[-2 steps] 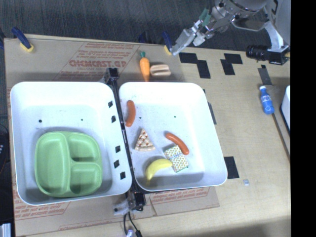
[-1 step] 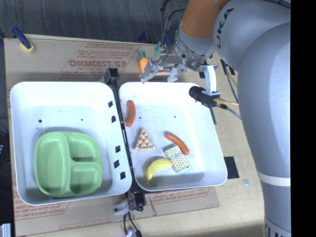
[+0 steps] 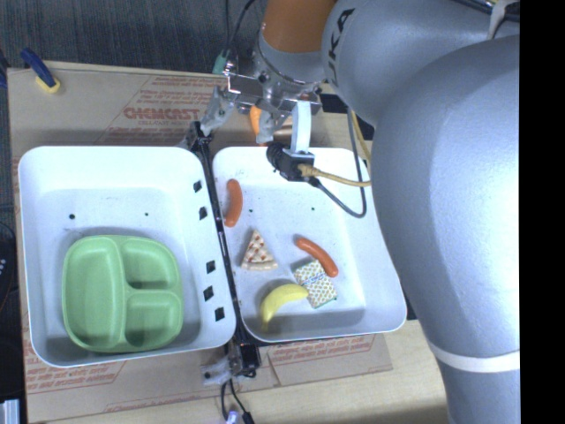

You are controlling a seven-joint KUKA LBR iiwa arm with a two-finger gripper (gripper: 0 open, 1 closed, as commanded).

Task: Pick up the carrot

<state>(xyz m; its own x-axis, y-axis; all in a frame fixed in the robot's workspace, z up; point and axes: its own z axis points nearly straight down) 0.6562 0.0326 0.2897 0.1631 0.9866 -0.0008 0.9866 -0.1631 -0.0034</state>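
A small orange carrot [image 3: 256,118] shows between the fingers of my gripper [image 3: 259,124], raised above the far rim of the right bin [image 3: 375,263]. The gripper is shut on the carrot, and only a short piece of it is visible, with the rest hidden behind the finger linkage. The wrist with its orange band hangs directly over it, near the top corner where the two bins meet.
In the right bin lie two sausages [image 3: 232,201] [image 3: 316,254], a pizza slice [image 3: 257,252], a banana [image 3: 282,300] and a patterned packet [image 3: 316,286]. The left bin [image 3: 53,175] holds a green divided plate [image 3: 124,291]. A cable [image 3: 340,184] loops over the right bin.
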